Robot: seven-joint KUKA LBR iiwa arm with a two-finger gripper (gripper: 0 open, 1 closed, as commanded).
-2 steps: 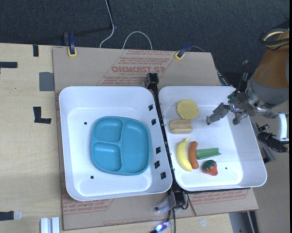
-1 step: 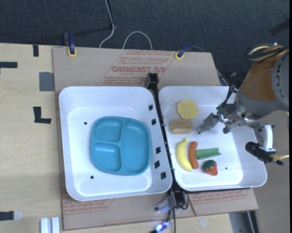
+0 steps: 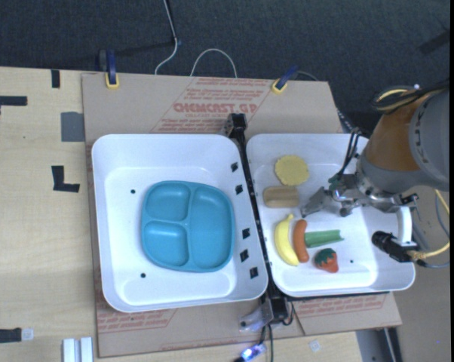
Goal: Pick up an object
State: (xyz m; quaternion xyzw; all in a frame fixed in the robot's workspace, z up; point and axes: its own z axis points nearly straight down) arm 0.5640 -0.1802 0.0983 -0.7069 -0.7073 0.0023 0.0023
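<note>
The right bin (image 3: 363,277) holds a round yellow cookie (image 3: 292,170), a tan bread piece (image 3: 280,197), a yellow banana (image 3: 286,241), a red sausage (image 3: 300,240), a green vegetable stick (image 3: 323,237) and a small strawberry (image 3: 328,260). My gripper (image 3: 323,200) hovers over the middle of this bin, just right of the bread and above the sausage's upper end. Its grey fingers (image 3: 314,202) point left and nothing shows between them.
The left bin (image 3: 114,157) contains a blue divided plate (image 3: 188,226). A black divider (image 3: 246,202) with clips runs between the bins. The grey arm with its orange band (image 3: 393,143) enters from the right. Cables lie over the cardboard at the back.
</note>
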